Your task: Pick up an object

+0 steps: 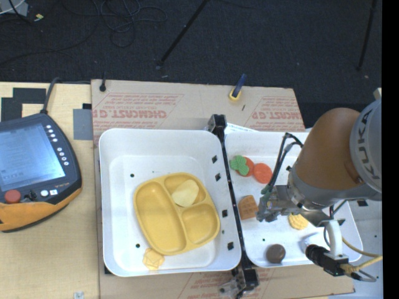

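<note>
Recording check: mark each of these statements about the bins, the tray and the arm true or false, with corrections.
1. The yellow tray sits in the left bin. True.
2. The chip lies in one of the tray's compartments. True.
3. The brown ball is in the left bin. False: it lies in the right bin, near the front edge.
4. The claw hangs over the tray. False: it is over the right bin, beside the brown block.
5. The carrot lies in the right bin. True.
6. The pendant is in the right bin. False: it lies on the bench left of both bins.
</note>
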Controlling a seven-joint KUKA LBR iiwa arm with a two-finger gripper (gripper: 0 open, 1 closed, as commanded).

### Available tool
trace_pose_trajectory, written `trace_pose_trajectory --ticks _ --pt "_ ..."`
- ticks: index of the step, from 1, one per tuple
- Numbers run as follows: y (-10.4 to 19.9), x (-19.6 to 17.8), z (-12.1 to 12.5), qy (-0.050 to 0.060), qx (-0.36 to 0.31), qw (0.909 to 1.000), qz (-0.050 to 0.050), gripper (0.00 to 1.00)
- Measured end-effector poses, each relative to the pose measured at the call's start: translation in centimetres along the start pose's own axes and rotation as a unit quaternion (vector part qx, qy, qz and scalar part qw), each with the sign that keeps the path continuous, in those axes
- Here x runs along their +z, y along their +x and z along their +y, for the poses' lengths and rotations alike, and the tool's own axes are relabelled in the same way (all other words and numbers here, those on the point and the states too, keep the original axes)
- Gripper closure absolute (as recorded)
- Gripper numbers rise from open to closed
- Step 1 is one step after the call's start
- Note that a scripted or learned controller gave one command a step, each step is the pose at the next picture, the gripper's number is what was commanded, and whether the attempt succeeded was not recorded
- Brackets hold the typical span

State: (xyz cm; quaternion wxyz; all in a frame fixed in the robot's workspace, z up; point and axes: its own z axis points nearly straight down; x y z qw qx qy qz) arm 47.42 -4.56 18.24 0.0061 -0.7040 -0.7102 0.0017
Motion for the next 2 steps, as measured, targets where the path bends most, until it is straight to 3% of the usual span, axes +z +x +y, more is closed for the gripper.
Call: trace_pose_trajectory --ticks 2 --pt "9.2 -12.9 0.2 -0.007 0.002 1.0000 -0.002 1.00"
